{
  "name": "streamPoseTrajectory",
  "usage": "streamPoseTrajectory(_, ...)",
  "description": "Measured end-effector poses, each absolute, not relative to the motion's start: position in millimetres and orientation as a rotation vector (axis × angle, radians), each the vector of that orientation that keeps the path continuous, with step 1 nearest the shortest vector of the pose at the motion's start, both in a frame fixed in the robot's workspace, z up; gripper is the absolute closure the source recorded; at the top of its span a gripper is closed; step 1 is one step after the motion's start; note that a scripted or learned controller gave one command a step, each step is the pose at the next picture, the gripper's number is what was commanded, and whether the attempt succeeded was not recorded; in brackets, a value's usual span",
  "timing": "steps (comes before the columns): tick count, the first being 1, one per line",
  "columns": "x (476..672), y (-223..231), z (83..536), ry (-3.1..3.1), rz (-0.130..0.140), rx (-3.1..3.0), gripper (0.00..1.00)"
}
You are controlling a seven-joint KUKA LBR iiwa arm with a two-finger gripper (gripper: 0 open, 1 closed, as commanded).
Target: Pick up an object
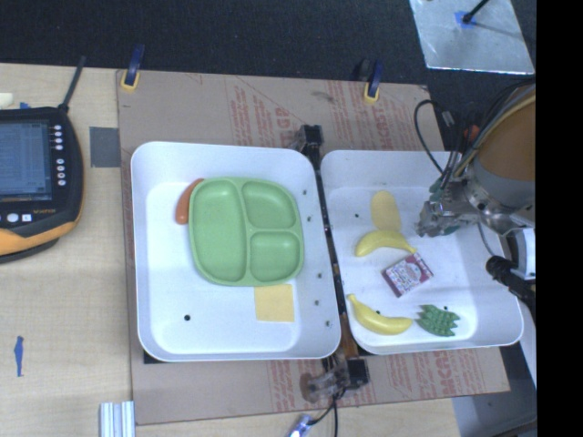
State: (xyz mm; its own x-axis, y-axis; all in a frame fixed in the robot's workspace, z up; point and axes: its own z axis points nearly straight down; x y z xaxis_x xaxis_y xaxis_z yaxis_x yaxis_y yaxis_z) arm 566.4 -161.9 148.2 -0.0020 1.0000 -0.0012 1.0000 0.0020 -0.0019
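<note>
My gripper [440, 218] hangs over the right part of the right bin [351, 176], its fingers seen end-on and small. Below and left of it lie a pale yellow piece [385, 211], a yellow banana [383, 243] and a small maroon packet [406, 274]. Nearer the bin's front edge rest a second banana [379, 318] and a green leafy toy [438, 320]. Nothing shows between the fingers.
The left bin [155, 317] holds a green divided plate [245, 230], an orange-red piece [185, 201] half under its left rim, and a yellow square [274, 303]. A teach pendant [32, 178] lies at far left. Cables loop above the gripper.
</note>
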Motion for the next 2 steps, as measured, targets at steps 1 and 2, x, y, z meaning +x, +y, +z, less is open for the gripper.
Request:
streamPoseTrajectory(1,633.9,-143.7,191.8,-2.224,0.001,-2.217,0.00)
streamPoseTrajectory(2,585.0,-121.7,140.5,-2.223,0.007,-2.215,0.00)
